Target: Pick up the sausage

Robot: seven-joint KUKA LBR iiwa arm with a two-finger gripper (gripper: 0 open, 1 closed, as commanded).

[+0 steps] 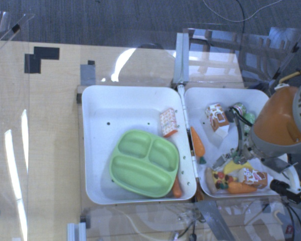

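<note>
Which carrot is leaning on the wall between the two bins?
The carrot in the right bin, propped against the wall. Another carrot lies flat at that bin's front edge.

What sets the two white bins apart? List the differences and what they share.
The left bin holds a green divided plate that covers much of its floor; the right bin has no plate. The right bin holds a crowd of small food items, the left bin only a few at its right side. The arm reaches over the right bin, not the left bin. Both are shallow, white and round-cornered.
</note>
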